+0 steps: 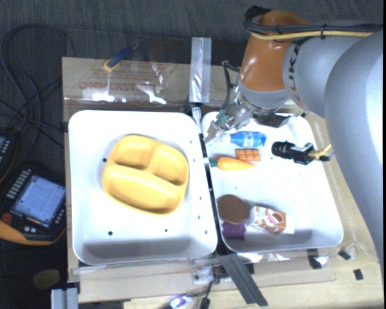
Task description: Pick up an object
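Observation:
My gripper [217, 126] hangs over the far left corner of the right bin [321, 198], close to the wall between the two bins. Just right of it lies a small blue and white bottle [248, 138]. Below the bottle are a small brown waffle piece [248, 154] and an orange carrot [234, 164]. Nothing shows held in the gripper. Near the front of the right bin sit a round brown cookie [231, 208], a purple piece [235, 231] under it, and a printed packet [269, 219].
A large yellow bread-shaped toy [146, 172] fills the middle of the left bin [90, 237]. The grey arm with its orange band [270, 50] reaches in from the upper right. Clear plastic sheeting [135, 76] lies behind the bins.

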You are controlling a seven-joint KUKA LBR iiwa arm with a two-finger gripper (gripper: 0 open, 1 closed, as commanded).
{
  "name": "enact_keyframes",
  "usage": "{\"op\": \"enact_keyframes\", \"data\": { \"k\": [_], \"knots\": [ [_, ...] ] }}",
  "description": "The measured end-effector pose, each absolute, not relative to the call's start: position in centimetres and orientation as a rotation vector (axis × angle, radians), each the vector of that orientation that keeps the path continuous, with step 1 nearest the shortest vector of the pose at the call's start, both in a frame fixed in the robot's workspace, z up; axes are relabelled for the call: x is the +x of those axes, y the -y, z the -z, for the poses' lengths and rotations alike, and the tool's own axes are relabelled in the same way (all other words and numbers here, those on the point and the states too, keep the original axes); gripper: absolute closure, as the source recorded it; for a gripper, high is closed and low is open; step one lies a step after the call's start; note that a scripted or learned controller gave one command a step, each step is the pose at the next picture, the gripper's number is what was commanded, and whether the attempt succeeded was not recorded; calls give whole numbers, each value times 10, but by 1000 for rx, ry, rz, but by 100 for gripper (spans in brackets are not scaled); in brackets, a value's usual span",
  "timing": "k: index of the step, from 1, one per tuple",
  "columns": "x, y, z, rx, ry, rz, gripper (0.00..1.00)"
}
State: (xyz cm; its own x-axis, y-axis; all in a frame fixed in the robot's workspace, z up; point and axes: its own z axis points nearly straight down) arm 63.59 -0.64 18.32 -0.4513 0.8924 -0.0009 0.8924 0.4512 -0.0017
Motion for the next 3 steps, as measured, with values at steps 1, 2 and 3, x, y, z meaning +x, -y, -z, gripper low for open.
{"op": "enact_keyframes", "data": {
  "k": [1,2,3],
  "knots": [
    [669,66,-242,-1776,2595,-5,100],
    [639,107,-160,-1749,2610,-6,100],
    [668,62,-208,-2160,2283,-5,100]
  ]
}}
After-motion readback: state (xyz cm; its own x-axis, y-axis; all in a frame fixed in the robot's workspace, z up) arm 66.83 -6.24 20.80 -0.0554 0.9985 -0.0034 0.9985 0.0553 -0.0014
